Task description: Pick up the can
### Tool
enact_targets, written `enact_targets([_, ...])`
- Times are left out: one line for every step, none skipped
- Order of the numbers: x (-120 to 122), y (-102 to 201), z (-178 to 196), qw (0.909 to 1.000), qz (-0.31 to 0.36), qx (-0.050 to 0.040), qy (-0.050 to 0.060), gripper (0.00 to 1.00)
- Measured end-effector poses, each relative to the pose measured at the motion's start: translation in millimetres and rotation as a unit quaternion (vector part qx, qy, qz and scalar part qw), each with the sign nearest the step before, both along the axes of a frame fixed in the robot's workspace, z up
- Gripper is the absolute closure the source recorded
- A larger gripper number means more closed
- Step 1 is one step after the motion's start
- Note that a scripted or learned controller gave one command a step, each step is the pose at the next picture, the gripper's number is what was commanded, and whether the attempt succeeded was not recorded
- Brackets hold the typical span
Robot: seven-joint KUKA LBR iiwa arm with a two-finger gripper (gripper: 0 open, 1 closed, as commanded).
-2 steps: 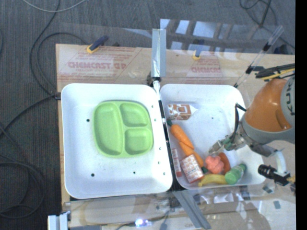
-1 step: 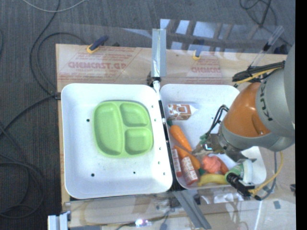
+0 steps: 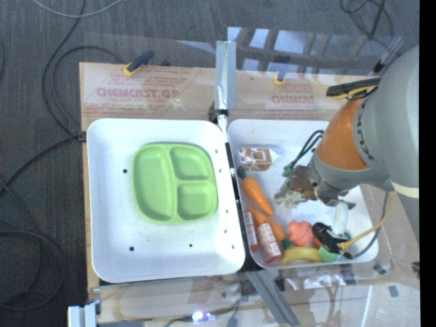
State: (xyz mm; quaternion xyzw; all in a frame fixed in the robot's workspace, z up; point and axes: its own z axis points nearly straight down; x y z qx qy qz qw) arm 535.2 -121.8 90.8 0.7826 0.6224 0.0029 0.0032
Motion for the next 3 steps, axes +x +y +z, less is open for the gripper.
enact_targets([1,0,-1,1.0000,0.001,-0.0009,-0.002,0.00])
enact_targets([-46,10,0,0.9983,-0.058,-0.0024,-0.005,0.00])
enact_targets([-47,10,8,0.9983,-0.058,-0.0021,-0.003,1.00])
